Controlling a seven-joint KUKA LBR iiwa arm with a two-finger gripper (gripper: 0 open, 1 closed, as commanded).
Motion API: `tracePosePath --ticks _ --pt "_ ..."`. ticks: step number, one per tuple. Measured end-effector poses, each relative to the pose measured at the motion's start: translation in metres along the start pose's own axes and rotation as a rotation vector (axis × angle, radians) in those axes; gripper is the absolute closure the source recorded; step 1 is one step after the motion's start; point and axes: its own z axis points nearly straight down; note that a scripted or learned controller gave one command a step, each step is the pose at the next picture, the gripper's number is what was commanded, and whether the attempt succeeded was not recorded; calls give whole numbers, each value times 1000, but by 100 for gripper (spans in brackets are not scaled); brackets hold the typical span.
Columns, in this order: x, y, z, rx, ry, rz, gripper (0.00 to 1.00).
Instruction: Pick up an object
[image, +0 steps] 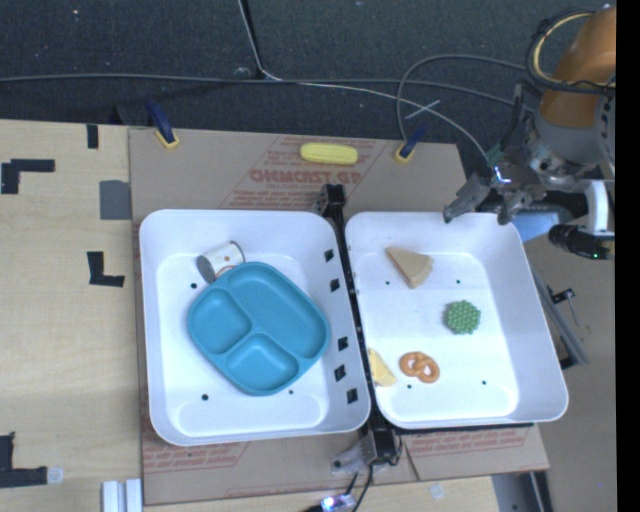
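Cardboard-covered bench (290, 180) carries two white bins side by side; dark backdrop and cables at 12 o'clock.

Camera view: left bin (160, 250) holds a blue divided tray (258, 327) with a small tipped cup (220, 262) touching its 10 o'clock edge. Right bin (530, 330) holds a tan wedge (410, 266) near 12, a green bumpy ball (462, 317) toward 3, a pretzel (420, 367) near 6, and a yellow piece (381, 370) tight against the wall at 7–8. A yellow banana-like piece (328, 153) lies on the cardboard outside the bins.

Gripper (487, 200) hangs above the right bin's 1 o'clock corner rim, fingers spread apart, nothing between them.

Likely step: choose a target and descend. Best bets look like the wedge or ball: both sit well apart from neighbours and walls, leaving finger room on either side. Centre over the piece before lowering. Avoid the yellow piece; the wall blocks one finger. Ball may roll if pinched off-centre. Mid-bin floor is open for travel; watch the near rim directly under the tool.
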Motion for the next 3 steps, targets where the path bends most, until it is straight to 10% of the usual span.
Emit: tracePosePath --ticks 1,3 --pt "1 2 -9 -14 -3 -3 0" --pt "13 9 102 -9 -3 -5 0"
